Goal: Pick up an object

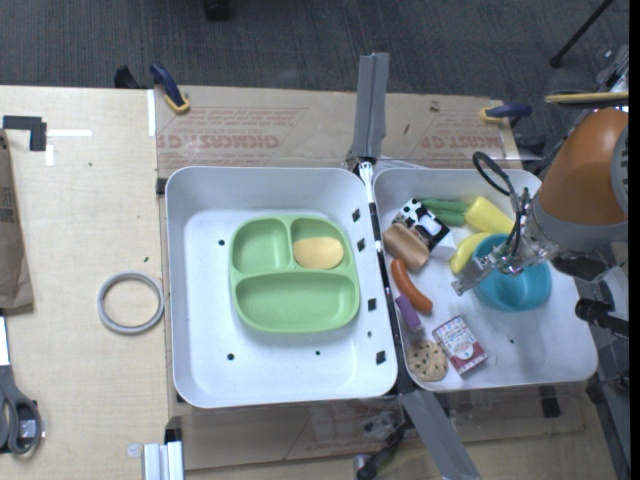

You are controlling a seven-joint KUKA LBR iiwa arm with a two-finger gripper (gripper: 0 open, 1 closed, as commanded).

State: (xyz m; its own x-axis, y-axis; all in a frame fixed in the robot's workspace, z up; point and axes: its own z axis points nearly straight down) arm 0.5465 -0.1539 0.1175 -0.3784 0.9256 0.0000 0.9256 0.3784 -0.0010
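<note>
My gripper (487,266) hangs low in the right bin (560,358), at the left rim of a blue cup (522,287) and just right of a yellow banana (464,252). I cannot make out anything held in it. Around it lie a yellow block (488,213), a green vegetable (447,209), a black-and-white toy (421,219), a hot dog bun (405,244), a red sausage (412,287), a purple piece (408,314), a cookie (427,360) and a red packet (461,344).
The left bin (195,298) holds a green divided plate (295,298) with a yellow lemon-like piece (319,253) in its upper right compartment. A grey ring (130,301) lies on the bench to the left. The arm's orange band (590,173) looms over the right bin's far right corner.
</note>
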